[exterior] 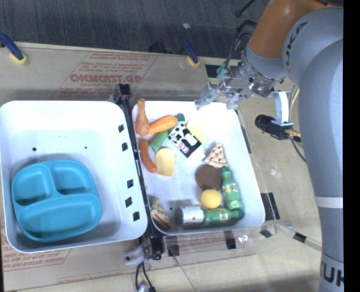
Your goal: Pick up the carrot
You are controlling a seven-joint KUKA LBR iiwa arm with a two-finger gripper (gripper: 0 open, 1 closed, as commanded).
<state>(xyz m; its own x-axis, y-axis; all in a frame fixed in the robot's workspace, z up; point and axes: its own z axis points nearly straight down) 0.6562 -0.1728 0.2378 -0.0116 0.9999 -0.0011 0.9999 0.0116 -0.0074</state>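
Grey arm with orange band, reaching in from the right, wrist over the far right corner of the right bin. Left bin beside it, holding a blue divided tray at its near end. Gripper above the right bin's far rim, nothing seen between its fingers; open or closed, cannot tell. Green bottle lying near the right wall, a can along the near wall, a brown round piece and a yellow ball between them. Carrot in the far left part of the right bin, lying crosswise, touching an orange sausage-shaped piece by the dividing wall, well apart from the gripper. Black-and-white patterned card just right of the carrot. Pale yellow potato-like piece below it. Checked wedge near the middle.
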